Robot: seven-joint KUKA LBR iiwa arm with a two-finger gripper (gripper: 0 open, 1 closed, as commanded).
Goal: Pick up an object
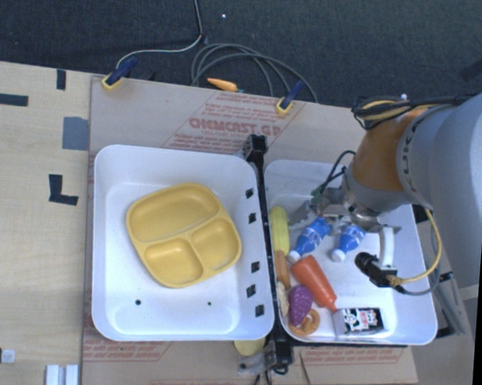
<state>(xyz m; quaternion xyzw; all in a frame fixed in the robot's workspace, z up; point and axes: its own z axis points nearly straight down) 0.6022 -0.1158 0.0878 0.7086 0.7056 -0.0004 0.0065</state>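
Observation:
The right bin (406,313) holds several small items. A yellow banana-like piece (280,227) lies against its left wall. Two blue and white bottles (310,239) (348,242) lie side by side near the middle. An orange carrot (314,281), a purple grape bunch (299,301), a tan ring (307,321) and a black and white carton (360,320) sit nearer the front. My gripper (335,218) hangs low over the bin, just above and between the two bottles, under the orange band (383,155). The wrist hides its tip.
The left bin (108,302) holds a yellow divided plate (183,234). A black divider strip (258,230) runs between the bins. A black cable (384,276) loops over the right bin near the bottles. Clamps and cables lie beyond the bins' far edge.

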